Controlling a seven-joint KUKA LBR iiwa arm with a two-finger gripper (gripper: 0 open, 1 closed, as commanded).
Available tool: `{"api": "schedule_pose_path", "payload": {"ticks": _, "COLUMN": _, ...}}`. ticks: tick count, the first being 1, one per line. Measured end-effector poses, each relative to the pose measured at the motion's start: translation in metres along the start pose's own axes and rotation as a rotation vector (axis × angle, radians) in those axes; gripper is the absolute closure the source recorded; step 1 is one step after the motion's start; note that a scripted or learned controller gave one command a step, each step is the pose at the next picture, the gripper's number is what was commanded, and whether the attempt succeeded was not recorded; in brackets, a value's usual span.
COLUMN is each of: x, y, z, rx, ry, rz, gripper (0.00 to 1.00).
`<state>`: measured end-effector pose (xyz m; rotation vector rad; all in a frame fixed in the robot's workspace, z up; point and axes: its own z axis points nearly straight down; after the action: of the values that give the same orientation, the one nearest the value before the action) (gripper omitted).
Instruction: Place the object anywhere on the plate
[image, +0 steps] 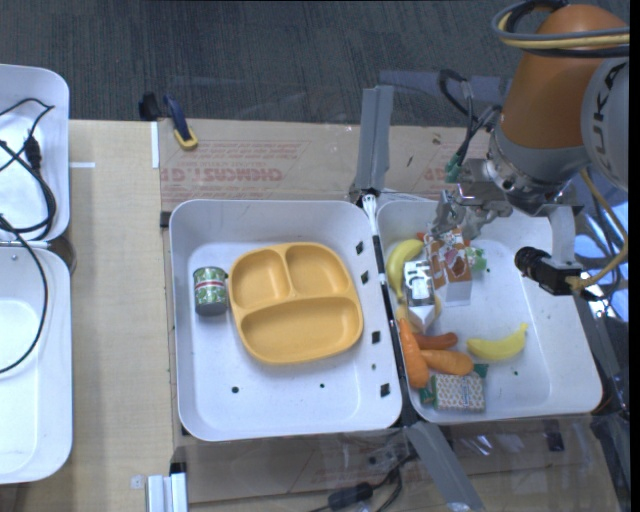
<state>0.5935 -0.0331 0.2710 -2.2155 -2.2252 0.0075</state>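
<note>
Yellow plate (296, 302): waits in the left bin (190, 330).
My gripper (455, 228): above the orange carton (455, 265); finger state I cannot tell.
Risk: crowded neighbours could spoil my grasp.

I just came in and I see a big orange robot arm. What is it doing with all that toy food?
The robot arm's gripper is down over the right bin, right above a small carton in a pile of toy food. Nearby lie two bananas, one at the bin's left wall and one farther right, and some carrots. The yellow plate sits in the left bin with nothing on it yet, and a little can stands beside it. Whether it has grabbed anything is hard to see.
</note>
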Motion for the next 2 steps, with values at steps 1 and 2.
{"api": "schedule_pose_path", "payload": {"ticks": 1, "x": 0.055, "y": 0.005, "z": 0.014, "rx": 0.0, "ry": 0.001, "rz": -0.033, "gripper": 1.0}}
{"api": "schedule_pose_path", "payload": {"ticks": 2, "x": 0.145, "y": 0.042, "z": 0.07, "rx": 0.0, "ry": 0.0, "rz": 0.196, "gripper": 1.0}}
